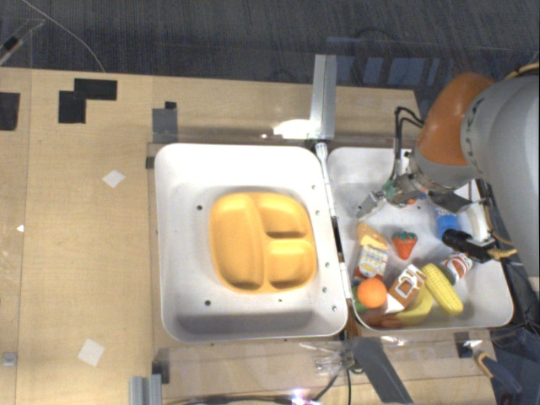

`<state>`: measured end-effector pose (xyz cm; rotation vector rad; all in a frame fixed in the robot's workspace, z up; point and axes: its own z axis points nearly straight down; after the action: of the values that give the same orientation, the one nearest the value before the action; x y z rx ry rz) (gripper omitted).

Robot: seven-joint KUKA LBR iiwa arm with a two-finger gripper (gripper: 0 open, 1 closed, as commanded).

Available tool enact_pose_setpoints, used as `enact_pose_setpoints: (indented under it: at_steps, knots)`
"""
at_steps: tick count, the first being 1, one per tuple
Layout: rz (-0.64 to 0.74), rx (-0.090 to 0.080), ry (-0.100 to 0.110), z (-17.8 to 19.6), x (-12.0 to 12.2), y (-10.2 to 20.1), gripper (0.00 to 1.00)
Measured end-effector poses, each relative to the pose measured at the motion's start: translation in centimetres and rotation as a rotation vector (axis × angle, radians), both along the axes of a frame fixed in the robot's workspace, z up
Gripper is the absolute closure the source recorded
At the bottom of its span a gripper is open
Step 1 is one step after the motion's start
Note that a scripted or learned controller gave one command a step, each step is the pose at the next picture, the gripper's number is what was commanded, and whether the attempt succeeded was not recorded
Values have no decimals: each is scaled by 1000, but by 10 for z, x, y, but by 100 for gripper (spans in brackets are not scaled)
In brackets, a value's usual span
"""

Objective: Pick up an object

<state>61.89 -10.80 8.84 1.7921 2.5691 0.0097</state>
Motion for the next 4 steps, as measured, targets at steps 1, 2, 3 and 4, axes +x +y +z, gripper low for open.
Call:
enact_pose_setpoints:
  at_steps: [1,2,3,4]
  knots:
    - [-263,2,3,-1,26,1,0]
    - [-187,1,1,1,-18,15,0]
    - [-228,2,3,-1,52,17,0]
    - [-133,0,1,1,-32,0,0]
